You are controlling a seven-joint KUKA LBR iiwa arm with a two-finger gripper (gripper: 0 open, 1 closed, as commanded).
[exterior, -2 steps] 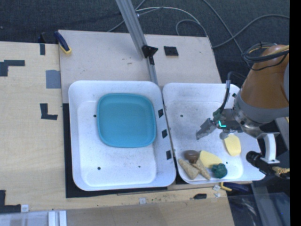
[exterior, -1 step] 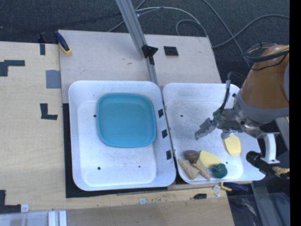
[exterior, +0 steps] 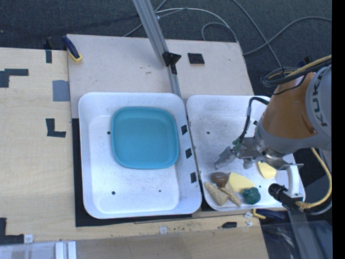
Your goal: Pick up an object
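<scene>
The fingers (exterior: pixel 222 159) hang spread apart and empty in the right bin (exterior: pixel 215 117), just above a brown lump (exterior: pixel 219 177) and yellow wedge (exterior: pixel 239 182).

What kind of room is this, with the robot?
Probably a robot lab. A grey and orange arm reaches over two white bins on a taped bench, and loose cables trail across the floor.

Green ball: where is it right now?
The green ball lies in the right bin, near its front right corner, against the yellow wedge.
</scene>
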